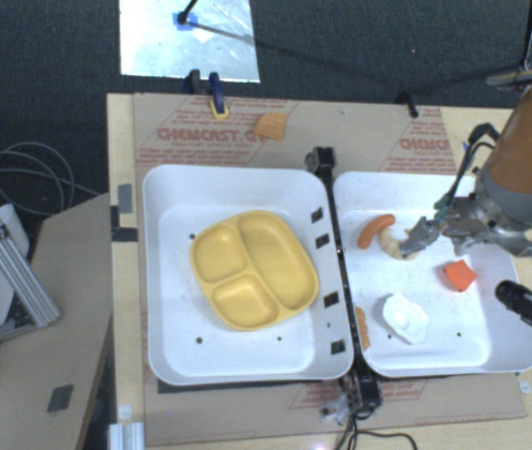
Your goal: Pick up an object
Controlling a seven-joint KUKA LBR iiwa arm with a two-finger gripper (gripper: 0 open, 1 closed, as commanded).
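Fingers (418, 239) low in the right bin (477, 359), tips just beside a small pale curved piece (392, 246). Whether they are spread or closed I cannot tell; nothing is visibly caught between them.

Landmark: orange sausage-shaped toy (375, 230). The pale piece touches its lower end. Orange block (459, 276) lies right of it, past the fingers. White lumpy object (404, 317) lies below it, apart. A small tan piece (361, 329) hugs the bin wall below-left.

Handling, my judgement: the sausage looks like light, smooth plastic and may roll; best taken across its narrow middle. The block offers flat faces, probably the steadier grip.

Room: the sausage sits close to the divider (333, 251) between the bins, so little clearance on its left and open floor to its right. The left bin (167, 279) holds a yellow divided plate (251, 268). An orange-tan piece (270, 125) lies on the tabletop (359, 134) above.
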